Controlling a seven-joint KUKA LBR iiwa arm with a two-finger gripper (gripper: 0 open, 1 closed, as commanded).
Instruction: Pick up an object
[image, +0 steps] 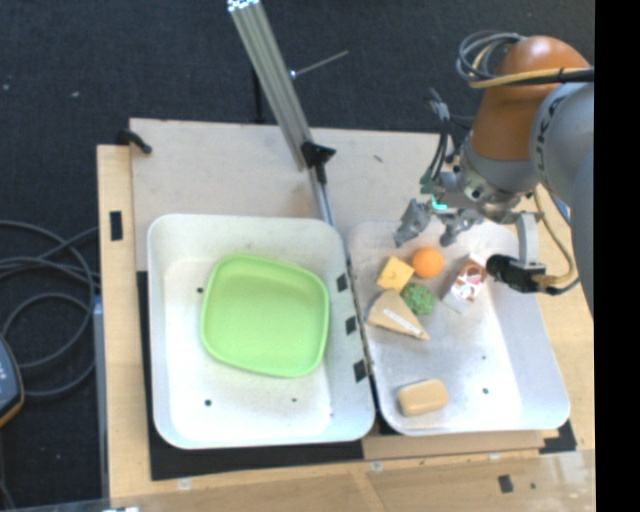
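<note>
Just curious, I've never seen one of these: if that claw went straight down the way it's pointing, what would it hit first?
Probably the orange ball. The gripper hangs just above it in the right bin, jaws spread. Depth is hard to judge from one slanted view, so it might land on bin floor beside it.

No legible text, labels, brands or numbers anywhere. Small carton (466, 283) just below and right of the gripper (432, 224) carries red and white print, too blurred to read. Green plate (265, 314), well left of the gripper, unmarked. Tan block (422, 397), far below the gripper, unmarked.
</note>
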